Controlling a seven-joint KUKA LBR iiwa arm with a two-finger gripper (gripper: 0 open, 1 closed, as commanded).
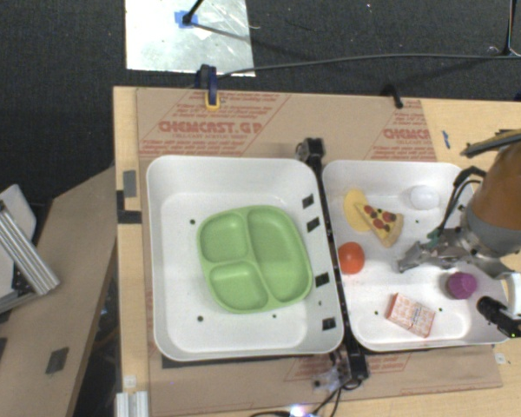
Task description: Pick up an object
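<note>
Camera view from above, at a slant: a grey arm (504, 202) with an orange band reaches in from the right over the right bin (369, 333), one of two shallow white bins set side by side on a cardboard-covered tabletop (243, 115). Its pincer (417, 257) hangs low over the bin floor, metal fingers (408, 261) pointing left; whether they are apart or together cannot be told at this angle, and nothing is seen between them.

Several objects lie in that bin. A pizza slice (378, 220) sits near the upper left, with a yellow piece under its upper end. A white ball (424, 197) rests near the back wall. A small tomato (352, 257) lies by the left wall, left of the fingers and apart from them. A purple ball (461, 284) sits just below the wrist. A pink packet (411, 314) lies flat near the front wall.

The left bin (178, 189) holds a green divided tray (253, 257), lying flat with three compartments. A row of black clips (317, 224) runs along the seam between the bins.
</note>
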